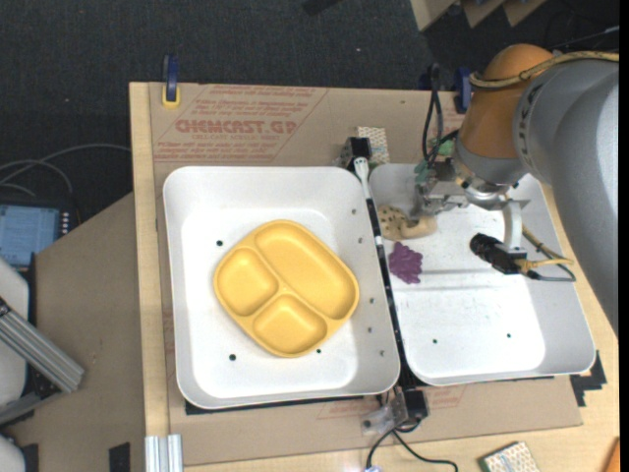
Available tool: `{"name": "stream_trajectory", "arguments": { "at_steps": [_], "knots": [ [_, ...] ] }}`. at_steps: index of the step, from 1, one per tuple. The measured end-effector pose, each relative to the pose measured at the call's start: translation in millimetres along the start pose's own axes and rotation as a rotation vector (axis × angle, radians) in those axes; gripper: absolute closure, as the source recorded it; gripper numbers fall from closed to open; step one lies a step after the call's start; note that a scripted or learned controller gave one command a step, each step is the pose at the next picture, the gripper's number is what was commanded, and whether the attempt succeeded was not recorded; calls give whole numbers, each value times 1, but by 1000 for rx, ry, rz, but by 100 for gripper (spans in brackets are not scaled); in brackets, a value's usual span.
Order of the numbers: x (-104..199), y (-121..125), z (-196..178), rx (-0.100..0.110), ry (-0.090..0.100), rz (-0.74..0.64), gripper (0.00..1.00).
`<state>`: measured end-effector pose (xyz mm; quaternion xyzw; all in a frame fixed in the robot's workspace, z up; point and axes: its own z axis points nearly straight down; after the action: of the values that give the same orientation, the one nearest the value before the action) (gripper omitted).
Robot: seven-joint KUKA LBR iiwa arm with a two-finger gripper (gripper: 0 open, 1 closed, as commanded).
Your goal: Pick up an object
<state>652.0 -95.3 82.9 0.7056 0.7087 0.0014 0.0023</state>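
I am lowering the two-finger gripper (pixel 425 207) over the small tan, speckled cookie-like piece (pixel 405 224) at the right bin's (pixel 491 347) far left corner; nothing is being lifted yet, and I cannot tell its closure.

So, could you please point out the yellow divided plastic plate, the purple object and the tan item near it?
Yellow divided plastic plate (pixel 285 286), camera view, centre ridge.
Small purple object (pixel 404 262), camera view, its middle.
Tan lumpy item (pixel 405 224), camera view, its middle.
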Motion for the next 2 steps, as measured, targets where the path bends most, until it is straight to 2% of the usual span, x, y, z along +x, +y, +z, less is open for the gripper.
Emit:
{"name": "stream_trajectory", "arguments": {
  "at_steps": [1,2],
  "knots": [
    [-12,-41,-20,9,2,7,100],
    [-17,-52,-2,8,2,5,100]
  ]
}}
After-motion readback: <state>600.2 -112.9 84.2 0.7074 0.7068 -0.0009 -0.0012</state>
